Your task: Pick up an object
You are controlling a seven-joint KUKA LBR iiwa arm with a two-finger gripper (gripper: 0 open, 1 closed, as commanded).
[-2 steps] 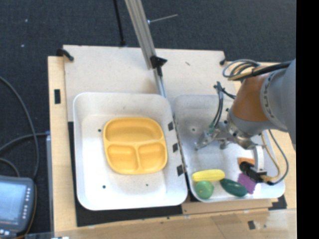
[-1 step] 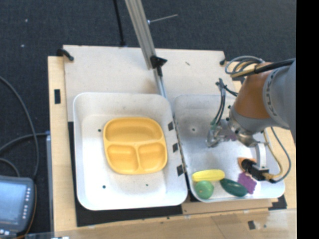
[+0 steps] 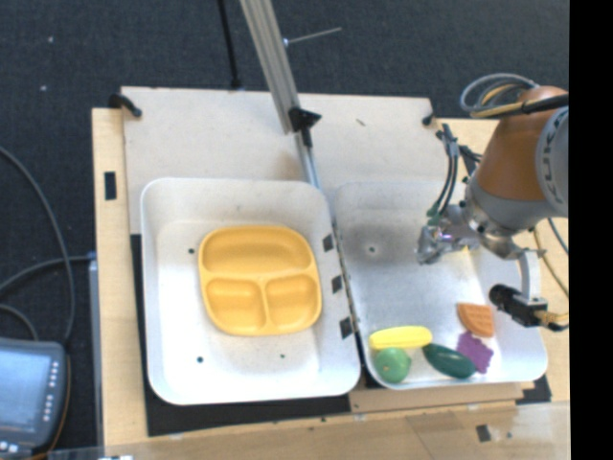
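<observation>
bench (image 3: 220, 132) carries two white bins. left bin (image 3: 168, 257) lies well off to the gripper's left, a yellow divided tray (image 3: 259, 278) resting in it. right bin (image 3: 383, 218) sits directly under the arm (image 3: 512, 175), which leans in from the right.

gripper (image 3: 433, 242) hangs over bare bin floor, upper middle of the right bin. too small and dark to read; cannot tell whether the jaws are spread or pressed together. nothing visible between them.

candidate objects cluster along the near edge, below and to the right of the jaws, well apart from them: yellow banana-like piece (image 3: 400, 337), dark green piece (image 3: 447, 360) beside it, green round piece (image 3: 391, 362) under the yellow one, orange piece (image 3: 476, 318), purple piece (image 3: 475, 350) just below the orange.

judgement: approach step, no grasp made yet. next move likely calls for travel toward that near cluster, settling on one piece, then a descent. pieces crowd together; risk of nudging a neighbour.
</observation>
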